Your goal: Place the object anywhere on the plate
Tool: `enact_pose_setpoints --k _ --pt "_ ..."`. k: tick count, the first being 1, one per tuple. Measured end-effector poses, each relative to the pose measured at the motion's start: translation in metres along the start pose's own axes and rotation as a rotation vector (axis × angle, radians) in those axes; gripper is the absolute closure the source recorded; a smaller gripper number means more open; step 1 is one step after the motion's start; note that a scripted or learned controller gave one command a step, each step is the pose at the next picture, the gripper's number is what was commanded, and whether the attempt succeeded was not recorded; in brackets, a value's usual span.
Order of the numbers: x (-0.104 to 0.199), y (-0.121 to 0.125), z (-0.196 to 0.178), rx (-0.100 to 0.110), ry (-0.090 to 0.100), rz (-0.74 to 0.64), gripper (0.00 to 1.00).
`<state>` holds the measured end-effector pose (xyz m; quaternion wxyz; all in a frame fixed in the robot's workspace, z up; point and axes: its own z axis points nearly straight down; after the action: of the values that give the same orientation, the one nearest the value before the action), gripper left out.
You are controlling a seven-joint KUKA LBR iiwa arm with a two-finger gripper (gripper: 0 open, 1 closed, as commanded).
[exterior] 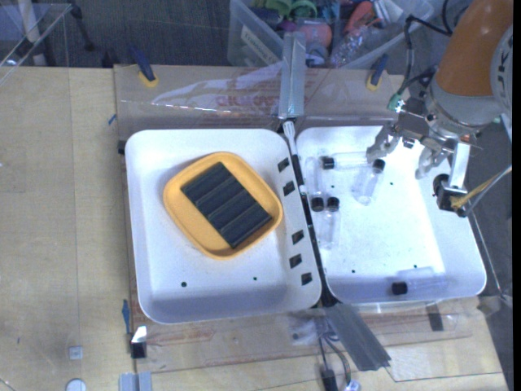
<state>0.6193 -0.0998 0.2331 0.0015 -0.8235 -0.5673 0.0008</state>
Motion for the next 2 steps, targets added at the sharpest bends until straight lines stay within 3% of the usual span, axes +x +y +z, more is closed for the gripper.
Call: enact_pose_setpoints --k 1,2 --pt "-0.002 -0.005 -0.006 0.0 0.0 0.032 0.0" --pt "-0.013 0.006 -0.002 -0.003 0.0 0.045 0.0"
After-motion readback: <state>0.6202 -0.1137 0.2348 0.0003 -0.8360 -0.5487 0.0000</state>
